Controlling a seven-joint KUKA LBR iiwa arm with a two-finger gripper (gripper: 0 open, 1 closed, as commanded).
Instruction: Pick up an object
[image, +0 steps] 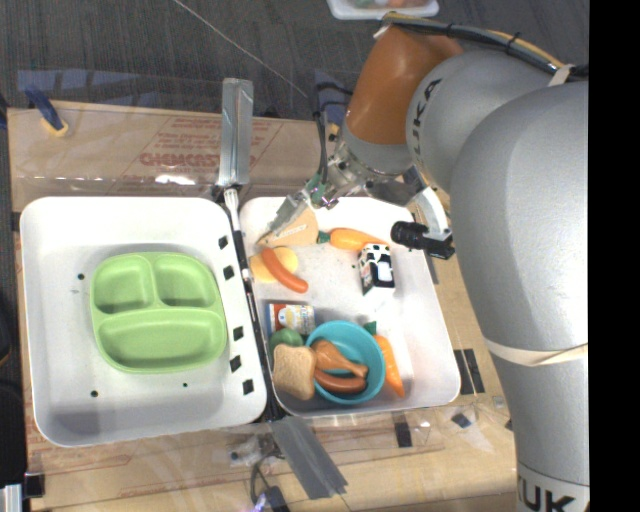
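Two shallow white bins sit side by side on the bench. The left bin (40, 300) holds a green divided plate (158, 310) lying flat near its middle. The right bin (425, 330) is crowded with toy food: a pale wedge like a sandwich or cheese slice (290, 232) at the far left corner, an orange and yellow piece (277, 265) just in front of it, an orange oblong piece (350, 239) beside the wedge, a small black and white carton (377, 268), a little labelled can (293, 318), a blue bowl (345, 362) with a sausage-like item in it, a bread roll (294, 372) touching the bowl, and a carrot (391, 366) against the bowl's right side. The gripper (318, 195) hangs over the far left corner of the right bin, its tip right at the wedge's upper edge; whether it is spread or pinching the wedge cannot be told from this angle.
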